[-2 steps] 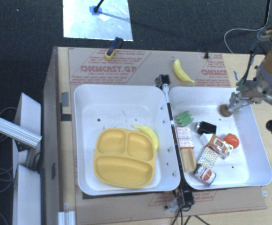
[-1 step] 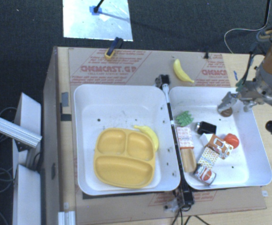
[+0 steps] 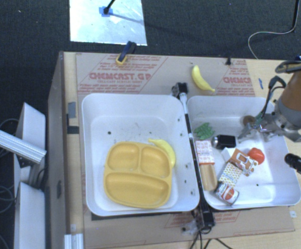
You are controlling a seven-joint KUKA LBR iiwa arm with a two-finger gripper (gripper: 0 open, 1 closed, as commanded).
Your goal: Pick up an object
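The arm reaches in from the right, and its claw [image 3: 258, 124] hangs low over the upper right part of the right bin [image 3: 290, 188]. Whether it is spread or pressed together I cannot tell, as the metal parts blur into the white floor; nothing is seen gripped in it.

The candidates lie crowded in this bin. Closest to the claw is a small black block [image 3: 226, 140], probably light and stiff, best taken across its short sides. Just below it sit a patterned carton [image 3: 243, 161] and a red-orange ball-like thing [image 3: 256, 155], which touch each other; the round one would likely roll or slip from flat jaws. A checked packet [image 3: 230, 174] and a small red can [image 3: 227, 193] lie lower down, and a long flat box [image 3: 206, 164] rests along the left wall beside a green leafy toy [image 3: 203, 130], which looks soft.

In the left bin [image 3: 93, 139] a yellow divided plate [image 3: 138, 174] lies with a yellow banana [image 3: 165, 149] at its upper right rim. Another banana [image 3: 201, 79] lies on the worktop [image 3: 140, 74] behind the bins.
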